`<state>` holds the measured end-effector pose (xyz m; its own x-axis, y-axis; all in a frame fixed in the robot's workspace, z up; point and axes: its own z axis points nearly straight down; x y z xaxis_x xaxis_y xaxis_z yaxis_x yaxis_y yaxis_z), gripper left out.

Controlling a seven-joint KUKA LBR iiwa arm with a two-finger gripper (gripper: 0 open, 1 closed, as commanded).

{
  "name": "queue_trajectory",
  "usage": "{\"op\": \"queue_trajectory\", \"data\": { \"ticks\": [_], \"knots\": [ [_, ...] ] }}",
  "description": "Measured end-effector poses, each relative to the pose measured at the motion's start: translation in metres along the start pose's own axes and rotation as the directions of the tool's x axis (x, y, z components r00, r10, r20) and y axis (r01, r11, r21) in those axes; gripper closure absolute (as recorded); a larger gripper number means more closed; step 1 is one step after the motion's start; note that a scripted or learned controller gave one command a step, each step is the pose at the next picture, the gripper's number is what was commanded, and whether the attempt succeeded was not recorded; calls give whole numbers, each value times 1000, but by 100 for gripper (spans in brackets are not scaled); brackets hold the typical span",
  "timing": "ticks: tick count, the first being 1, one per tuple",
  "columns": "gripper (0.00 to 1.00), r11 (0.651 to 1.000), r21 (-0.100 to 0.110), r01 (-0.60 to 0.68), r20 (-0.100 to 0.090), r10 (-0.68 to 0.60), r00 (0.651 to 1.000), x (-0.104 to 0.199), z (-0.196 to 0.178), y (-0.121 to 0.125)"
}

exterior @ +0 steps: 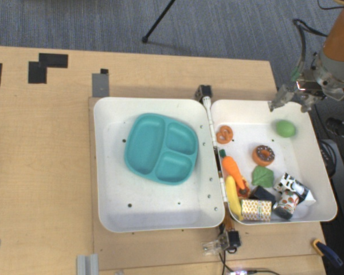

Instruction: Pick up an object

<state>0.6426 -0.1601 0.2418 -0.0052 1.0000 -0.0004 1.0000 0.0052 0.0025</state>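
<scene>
My gripper point(289, 104) hangs over the far right corner of the right bin point(318, 153). Its two fingers are spread apart and open, with nothing between them. A green ball point(285, 129) lies just in front of the gripper, apart from it. Further along the bin are a pretzel point(224, 134), a chocolate donut point(264, 154), a carrot point(232, 168), a banana point(233, 195), a green leaf point(262, 177), a patterned box point(256, 209) and a black-and-white piece point(289, 185), crowded toward the near edge.
The left bin point(112, 205) holds a teal divided plate point(161, 148). A clamp point(204, 91) sits at the far end of the divider between the bins. Black cables point(332, 153) run beside the bench's right edge.
</scene>
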Motion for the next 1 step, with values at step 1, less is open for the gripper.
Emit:
{"op": "queue_trajectory", "data": {
  "ticks": [1],
  "knots": [
    [0,1000,4,-3,-1,3,1000,19,142,-62]
  ]
}}
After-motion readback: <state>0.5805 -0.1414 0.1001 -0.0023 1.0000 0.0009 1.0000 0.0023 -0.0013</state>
